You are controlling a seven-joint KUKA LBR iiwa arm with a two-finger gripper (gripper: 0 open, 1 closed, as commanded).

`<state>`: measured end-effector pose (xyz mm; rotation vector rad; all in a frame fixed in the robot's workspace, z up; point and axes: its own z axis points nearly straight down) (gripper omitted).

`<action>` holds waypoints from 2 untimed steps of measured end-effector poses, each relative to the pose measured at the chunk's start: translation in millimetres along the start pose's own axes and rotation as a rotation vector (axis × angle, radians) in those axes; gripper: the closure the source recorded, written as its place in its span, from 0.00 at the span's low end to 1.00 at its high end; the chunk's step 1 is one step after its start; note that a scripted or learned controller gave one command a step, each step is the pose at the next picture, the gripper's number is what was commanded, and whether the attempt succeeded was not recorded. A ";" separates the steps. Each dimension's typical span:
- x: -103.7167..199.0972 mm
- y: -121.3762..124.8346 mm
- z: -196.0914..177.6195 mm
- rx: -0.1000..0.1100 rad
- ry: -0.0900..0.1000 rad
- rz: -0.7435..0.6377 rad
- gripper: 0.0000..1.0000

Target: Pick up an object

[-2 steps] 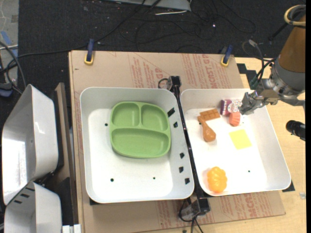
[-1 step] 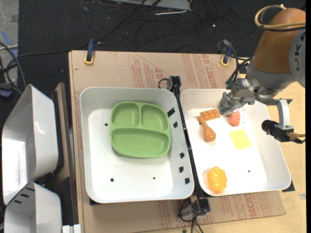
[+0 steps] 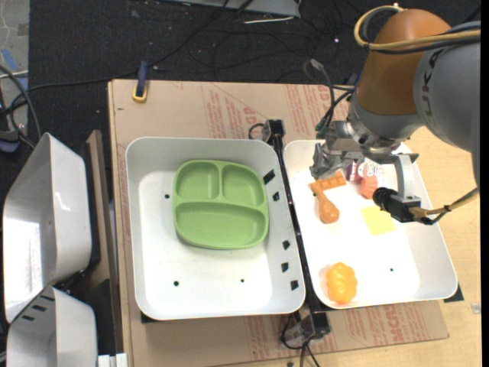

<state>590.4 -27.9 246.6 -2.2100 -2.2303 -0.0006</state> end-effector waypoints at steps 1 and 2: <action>59.6 10.0 -5.2 -0.003 0.000 0.000 1.00; 110.9 21.4 -9.2 -0.004 0.000 0.000 1.00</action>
